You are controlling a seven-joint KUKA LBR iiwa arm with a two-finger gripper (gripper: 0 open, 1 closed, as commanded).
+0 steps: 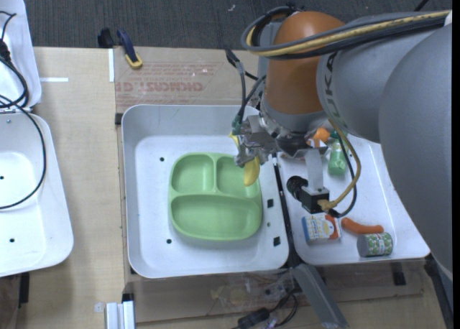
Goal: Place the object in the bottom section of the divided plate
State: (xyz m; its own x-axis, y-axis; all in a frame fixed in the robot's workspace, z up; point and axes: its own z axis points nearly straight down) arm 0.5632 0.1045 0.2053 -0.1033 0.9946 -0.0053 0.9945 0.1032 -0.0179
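Camera view: jaws [249,164] pinch a yellow banana [251,172], held above the upper-right section of the green divided plate [214,197], near the left bin's [144,248] right wall. Plate sits mid-bin; bottom section bare. Right bin [410,245], toward worktop's front edge: small carton [320,228], orange carrot [361,226], green can [375,243]; green bottle [336,159] further back.

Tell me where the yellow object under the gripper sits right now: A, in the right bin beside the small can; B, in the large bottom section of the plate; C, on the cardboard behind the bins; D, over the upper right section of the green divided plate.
D: the yellow object hangs at the gripper over the upper right section of the green divided plate, not the bottom one.
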